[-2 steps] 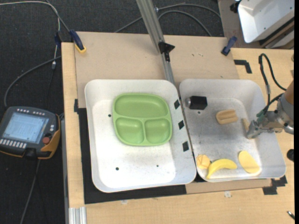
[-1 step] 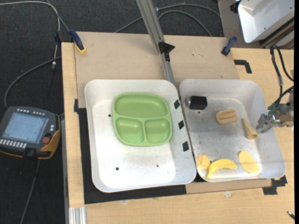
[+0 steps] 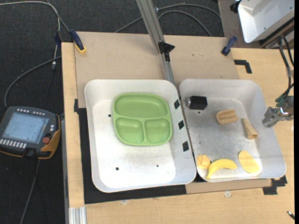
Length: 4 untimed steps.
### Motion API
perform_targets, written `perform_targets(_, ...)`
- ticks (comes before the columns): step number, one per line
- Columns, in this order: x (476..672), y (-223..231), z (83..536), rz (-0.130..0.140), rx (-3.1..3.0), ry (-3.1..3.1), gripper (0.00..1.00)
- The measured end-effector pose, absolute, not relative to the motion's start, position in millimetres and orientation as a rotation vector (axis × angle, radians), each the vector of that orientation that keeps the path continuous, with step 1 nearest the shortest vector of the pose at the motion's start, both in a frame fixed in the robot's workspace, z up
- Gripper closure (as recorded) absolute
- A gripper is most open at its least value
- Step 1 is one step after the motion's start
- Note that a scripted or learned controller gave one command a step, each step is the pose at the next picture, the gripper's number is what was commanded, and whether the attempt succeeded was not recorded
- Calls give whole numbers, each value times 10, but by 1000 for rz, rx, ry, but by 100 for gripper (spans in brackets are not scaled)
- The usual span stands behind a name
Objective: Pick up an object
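Observation:
The right bin (image 3: 261,97) holds a tan bread-like block (image 3: 226,117), a small brown stick-shaped piece (image 3: 249,128), a yellow banana (image 3: 222,166), a yellow oval slice (image 3: 249,162) and a small yellow lump (image 3: 203,161). A black block (image 3: 197,102) lies near the bin's back left corner. My gripper (image 3: 272,116) shows at the right rim of that bin, to the right of the brown stick, and I see nothing held in it.
A green three-compartment plate (image 3: 142,119) lies in the left bin (image 3: 100,171). A metal pole (image 3: 152,17) slants down to the divide between the bins. A teach pendant (image 3: 28,132) lies on the floor at left. Blue clamps (image 3: 77,41) hold the board's back corners.

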<state>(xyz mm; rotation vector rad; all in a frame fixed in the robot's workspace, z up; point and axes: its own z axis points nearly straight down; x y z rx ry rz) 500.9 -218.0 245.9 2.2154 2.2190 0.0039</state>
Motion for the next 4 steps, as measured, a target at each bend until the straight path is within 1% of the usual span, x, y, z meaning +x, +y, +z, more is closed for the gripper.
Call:
perform_targets(1,5094,-1682,2536,5,2213,2228,100)
perform_targets(2,5212,-1072,2564,4,2213,2230,100)
perform_targets(3,5377,-510,2583,5,2213,2231,100)
perform_targets(4,5404,79,2429,-1,2217,2231,100)
